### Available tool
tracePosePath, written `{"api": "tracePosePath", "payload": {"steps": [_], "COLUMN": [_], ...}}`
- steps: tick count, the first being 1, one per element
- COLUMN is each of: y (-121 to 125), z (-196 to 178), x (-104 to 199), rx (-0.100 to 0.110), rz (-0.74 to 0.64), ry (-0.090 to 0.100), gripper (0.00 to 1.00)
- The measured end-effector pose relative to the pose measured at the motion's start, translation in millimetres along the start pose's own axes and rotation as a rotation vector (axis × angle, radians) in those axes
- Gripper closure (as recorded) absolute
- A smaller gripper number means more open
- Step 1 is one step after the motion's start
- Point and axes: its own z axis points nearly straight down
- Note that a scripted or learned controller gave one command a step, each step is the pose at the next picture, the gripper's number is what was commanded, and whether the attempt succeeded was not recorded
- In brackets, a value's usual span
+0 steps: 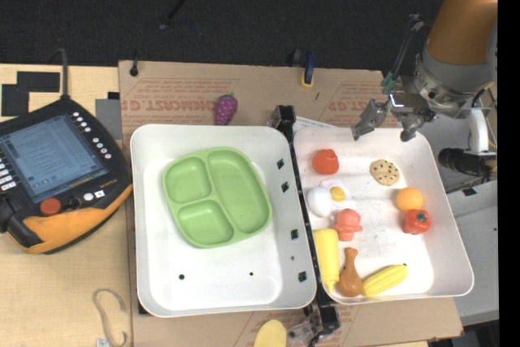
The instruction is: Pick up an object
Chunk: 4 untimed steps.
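We look down on a cardboard-covered surface (203,93) against a dark backdrop strung with cables, and on it sit two shallow white bins side by side. The left bin (162,256) holds a green divided plate (216,197) with three compartments. The right bin (443,256) carries the toy food: a red tomato-like piece (326,162) near the far left, a cookie (384,171) to its right, a fried egg (327,197) below the tomato, a pink piece (348,223) just beside the egg, an orange (409,199) touching a red pepper-like fruit (416,221) near the right wall, and along the near edge a yellow block (327,253), a drumstick (350,272) and a corn cob (383,280).

The hand (393,126) hangs over the far rim of the right bin, above the cookie and apart from every object; its two fingers are spread wide with nothing between them (we see bare bin floor in the gap). The arm's orange band (465,4) rises at the upper right.

Outside the bins, a teach pendant (57,166) rests at the left, a purple toy (226,109) lies behind the left bin, and a yellow object (270,333) sits at the near edge.
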Motion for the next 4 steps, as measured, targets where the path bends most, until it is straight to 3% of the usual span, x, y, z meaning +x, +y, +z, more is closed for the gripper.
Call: {"api": "tracePosePath", "payload": {"steps": [1,4], "y": [2,-4], "z": [-6,137], "x": [0,-2], "rx": [-0.010,-0.005], "rz": [-0.001,0.000], "ry": [-0.001,-0.001], "gripper": [0.00,0.00]}}
